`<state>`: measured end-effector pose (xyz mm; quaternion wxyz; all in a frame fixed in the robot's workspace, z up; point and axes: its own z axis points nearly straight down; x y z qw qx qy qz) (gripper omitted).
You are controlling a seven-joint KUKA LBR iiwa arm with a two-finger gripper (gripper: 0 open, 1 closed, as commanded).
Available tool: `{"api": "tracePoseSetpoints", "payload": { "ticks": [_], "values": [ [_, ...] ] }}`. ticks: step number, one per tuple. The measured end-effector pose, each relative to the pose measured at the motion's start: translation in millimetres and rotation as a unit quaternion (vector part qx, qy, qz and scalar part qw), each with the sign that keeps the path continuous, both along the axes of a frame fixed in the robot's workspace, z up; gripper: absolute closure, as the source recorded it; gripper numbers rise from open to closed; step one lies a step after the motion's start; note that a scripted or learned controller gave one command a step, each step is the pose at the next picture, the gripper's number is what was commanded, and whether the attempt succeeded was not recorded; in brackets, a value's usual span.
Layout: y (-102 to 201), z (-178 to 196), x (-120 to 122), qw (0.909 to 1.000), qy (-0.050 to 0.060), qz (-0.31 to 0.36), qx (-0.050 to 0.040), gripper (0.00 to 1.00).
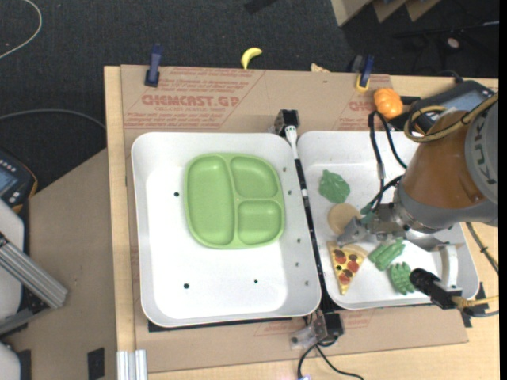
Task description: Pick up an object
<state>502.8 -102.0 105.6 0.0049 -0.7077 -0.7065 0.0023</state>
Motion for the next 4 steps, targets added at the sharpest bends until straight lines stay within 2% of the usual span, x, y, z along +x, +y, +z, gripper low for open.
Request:
{"api": "tracePoseSetpoints", "payload": {
  "ticks": [1, 2, 3, 4],
  "values": [
    [8.6, -18.6, 5.4, 1.0, -0.006, 0.0, -0.0008, 0.0],
    [9.6, -6.9, 6.8, 1.0, -0.009, 0.001, -0.0005, 1.0],
    [85.2, 150.5, 45.6, 0.9999, -0.015, 0.006, -0.0002, 1.0],
    [147.0, 142.9, 17.0, 1.0, -0.003, 0.004, -0.0002, 1.0]
  ]
}}
